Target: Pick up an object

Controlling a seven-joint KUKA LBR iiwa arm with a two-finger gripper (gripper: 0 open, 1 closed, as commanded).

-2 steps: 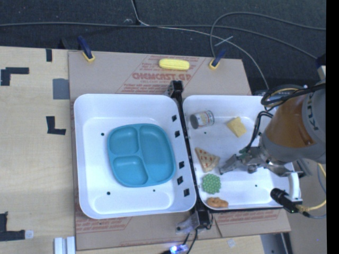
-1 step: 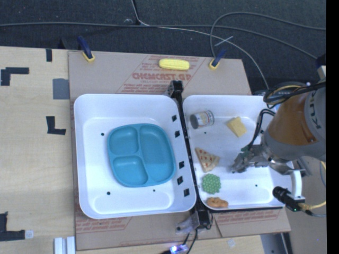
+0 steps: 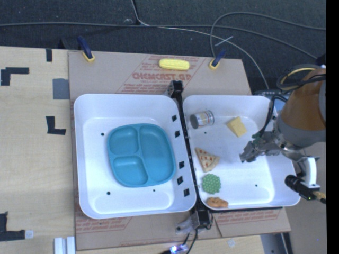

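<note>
Hovering in the right bin [image 3: 265, 192], the tool [image 3: 249, 156], its opening indiscernible, sits right of the pizza slice [image 3: 206, 159].

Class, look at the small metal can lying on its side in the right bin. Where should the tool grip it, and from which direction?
Grip the metal can across the middle of its round body, coming straight down from above. It lies on its side with its axis roughly left-right in the view, so the fingers should close on the curved sides, not the end caps. It sits close to the divider, so there's probably more free room on the cheese wedge side.
</note>
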